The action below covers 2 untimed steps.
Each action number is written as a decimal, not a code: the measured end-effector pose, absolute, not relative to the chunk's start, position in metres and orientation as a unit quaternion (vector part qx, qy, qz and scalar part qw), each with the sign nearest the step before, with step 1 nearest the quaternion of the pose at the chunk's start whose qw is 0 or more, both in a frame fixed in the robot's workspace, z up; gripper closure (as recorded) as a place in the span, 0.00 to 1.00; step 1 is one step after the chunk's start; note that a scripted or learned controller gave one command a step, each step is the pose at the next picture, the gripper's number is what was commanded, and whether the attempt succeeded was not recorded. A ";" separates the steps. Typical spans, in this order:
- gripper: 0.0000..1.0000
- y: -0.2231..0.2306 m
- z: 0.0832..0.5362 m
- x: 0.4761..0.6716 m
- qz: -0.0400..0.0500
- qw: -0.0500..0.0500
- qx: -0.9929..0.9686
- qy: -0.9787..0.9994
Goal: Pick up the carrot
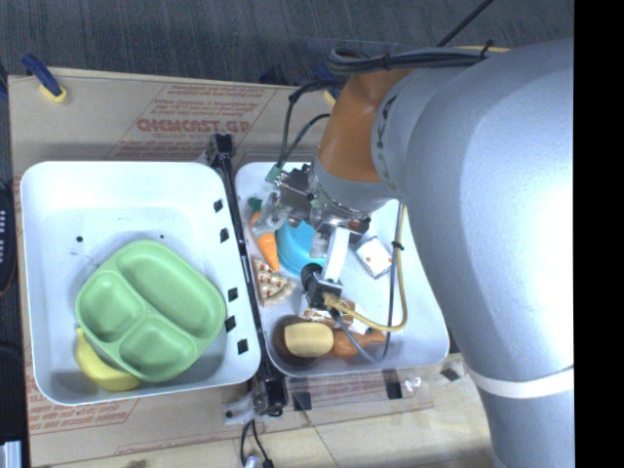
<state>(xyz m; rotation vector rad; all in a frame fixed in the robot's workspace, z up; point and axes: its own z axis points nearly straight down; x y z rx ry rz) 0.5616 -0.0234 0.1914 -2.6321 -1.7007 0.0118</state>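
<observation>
Approach step: end effector [278,201] poised just above small orange carrot [267,248]; grip state impossible to tell. Next, lowering squarely onto carrot.

Your arm reaches in from right, tool [289,206] low over right bin [429,310]. Carrot [267,247] lies just beside blue cup [295,247], near bin's left wall. Left bin [58,213] holds green divided tray [151,310], yellow item [97,367] under its edge.
</observation>
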 end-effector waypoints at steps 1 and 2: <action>0.00 -0.023 0.191 0.562 0.004 0.004 -0.840 -0.543; 0.00 -0.023 0.191 0.562 0.004 0.004 -0.840 -0.543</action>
